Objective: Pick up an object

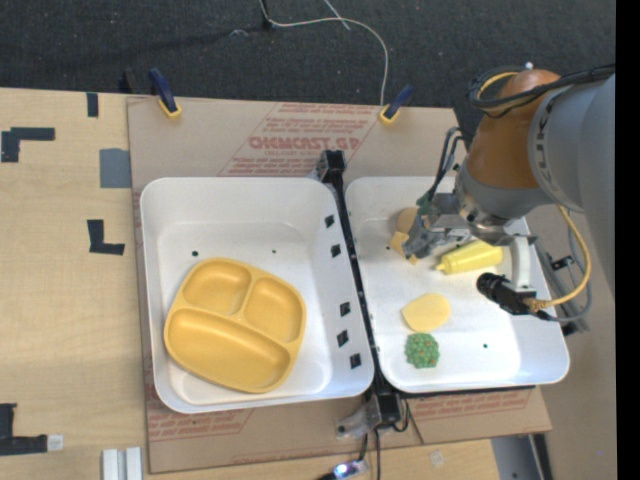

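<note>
A small green bumpy ball [422, 350] lies nearest, just below a pale yellow flat disc [427, 312]. Above the disc, the hand [424, 240] is low beside a yellow oblong piece [468, 259], perhaps touching a tan item [403, 230]; its grip I cannot tell.

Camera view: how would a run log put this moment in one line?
gripper: low in right bin, back left part | beside it: yellow piece | loose: pale yellow disc, green lump | left bin: yellow divided tray

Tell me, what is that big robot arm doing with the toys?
The grey and orange arm's gripper is down in the right bin, near the top, next to a yellow squeeze bottle. A round yellow chip and a green broccoli toy lie nearer the front. The left bin has a yellow divided plate. Nothing looks lifted yet.
</note>
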You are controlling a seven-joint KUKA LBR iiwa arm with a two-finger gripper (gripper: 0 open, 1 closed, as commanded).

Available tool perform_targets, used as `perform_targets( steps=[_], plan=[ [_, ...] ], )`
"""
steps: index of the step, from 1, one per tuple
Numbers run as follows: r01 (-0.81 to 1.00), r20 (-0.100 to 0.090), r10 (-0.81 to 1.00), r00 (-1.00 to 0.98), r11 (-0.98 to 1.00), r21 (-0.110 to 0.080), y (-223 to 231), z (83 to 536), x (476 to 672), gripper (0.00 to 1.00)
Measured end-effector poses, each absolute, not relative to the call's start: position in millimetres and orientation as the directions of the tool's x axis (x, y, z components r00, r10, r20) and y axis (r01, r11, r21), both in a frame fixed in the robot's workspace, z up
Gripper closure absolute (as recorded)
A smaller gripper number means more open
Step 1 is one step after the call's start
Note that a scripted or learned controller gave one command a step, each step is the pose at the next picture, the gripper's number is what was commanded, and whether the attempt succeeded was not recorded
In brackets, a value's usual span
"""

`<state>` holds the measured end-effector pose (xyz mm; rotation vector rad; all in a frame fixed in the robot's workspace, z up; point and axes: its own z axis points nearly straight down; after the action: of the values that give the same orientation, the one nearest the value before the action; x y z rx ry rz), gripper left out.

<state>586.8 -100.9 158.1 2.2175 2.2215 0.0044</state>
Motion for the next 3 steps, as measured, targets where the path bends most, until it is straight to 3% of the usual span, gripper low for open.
perform_targets(
  steps=[2, 3],
  plan=[
    [1.0, 0.0, 1.0, -0.002, 0.002, 0.004, -89.6, 252.5, 590.9, 1.0],
    [1.0, 0.0, 1.0, -0.006, 0.006, 0.0, -26.4, 248.7, 595.0, 1.0]
  ],
)
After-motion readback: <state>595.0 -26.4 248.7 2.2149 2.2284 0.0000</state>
